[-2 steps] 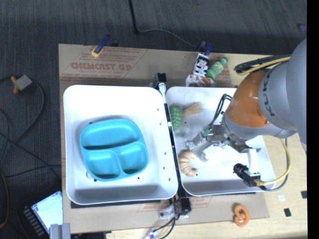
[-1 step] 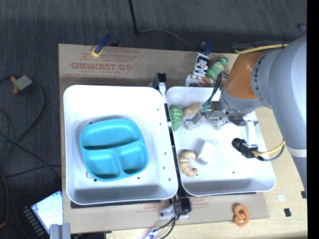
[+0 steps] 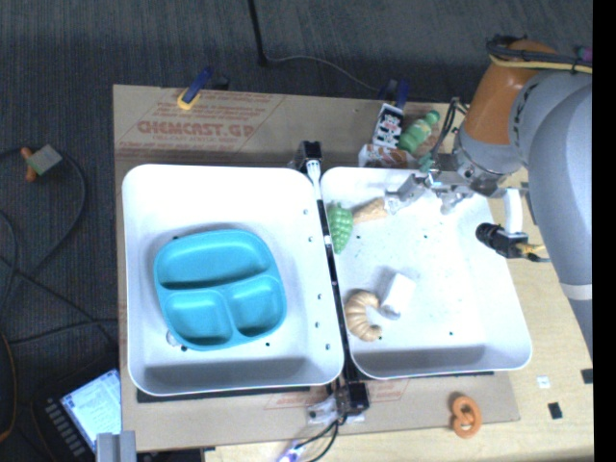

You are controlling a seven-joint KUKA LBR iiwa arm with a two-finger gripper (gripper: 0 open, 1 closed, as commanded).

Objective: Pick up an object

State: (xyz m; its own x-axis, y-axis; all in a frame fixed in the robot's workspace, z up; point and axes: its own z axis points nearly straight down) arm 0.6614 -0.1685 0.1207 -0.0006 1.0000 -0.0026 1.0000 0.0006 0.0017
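Note:
The right bin point(image 3: 481, 349) holds a green ridged toy point(image 3: 339, 225) at its left wall, a small tan piece point(image 3: 371, 210) beside it, a tan croissant point(image 3: 364, 314) near the front left, and a white block point(image 3: 395, 292) next to the croissant. My gripper point(image 3: 426, 193) hangs over the bin's back edge, just right of the tan piece. Its two metal fingers stand apart with nothing between them. The grey arm with its orange band point(image 3: 496, 99) comes in from the upper right.
A blue divided tray point(image 3: 219, 287) lies in the left bin point(image 3: 144, 219). Behind the right bin sit a green toy and a printed card point(image 3: 404, 135). An orange ring point(image 3: 466, 414) lies on the bench in front.

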